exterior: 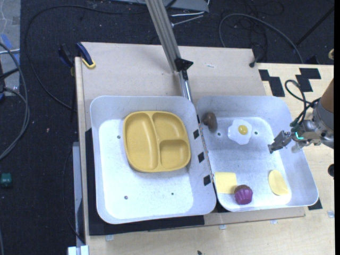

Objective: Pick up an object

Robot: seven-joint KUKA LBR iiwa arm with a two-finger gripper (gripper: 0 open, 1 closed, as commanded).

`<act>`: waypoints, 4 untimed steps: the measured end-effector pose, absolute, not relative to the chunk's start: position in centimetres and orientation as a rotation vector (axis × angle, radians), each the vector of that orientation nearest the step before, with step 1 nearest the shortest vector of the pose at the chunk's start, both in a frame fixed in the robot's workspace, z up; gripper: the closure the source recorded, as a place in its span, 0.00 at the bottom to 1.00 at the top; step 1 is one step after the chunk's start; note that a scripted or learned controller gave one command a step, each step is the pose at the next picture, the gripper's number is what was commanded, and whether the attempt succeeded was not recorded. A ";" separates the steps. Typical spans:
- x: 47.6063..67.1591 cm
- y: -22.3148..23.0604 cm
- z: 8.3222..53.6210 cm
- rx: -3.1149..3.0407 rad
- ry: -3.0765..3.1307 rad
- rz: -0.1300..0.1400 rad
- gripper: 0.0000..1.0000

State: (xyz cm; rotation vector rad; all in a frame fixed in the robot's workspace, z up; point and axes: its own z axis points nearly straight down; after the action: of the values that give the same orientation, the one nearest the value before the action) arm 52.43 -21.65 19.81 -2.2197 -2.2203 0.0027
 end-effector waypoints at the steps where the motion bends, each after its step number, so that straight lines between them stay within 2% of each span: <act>1: 52.5 -21.7 19.9 -2.221 -2.222 0.001 0.00; 2: 51.4 -21.6 14.8 -2.219 -2.216 0.004 0.00; 3: 51.4 -21.6 9.5 -2.221 -2.220 0.002 0.00; 4: 51.5 -21.6 10.7 -2.223 -2.222 -0.001 1.00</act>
State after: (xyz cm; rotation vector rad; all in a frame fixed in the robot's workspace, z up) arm 51.47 -21.59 10.74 -2.2233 -2.2219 -0.0007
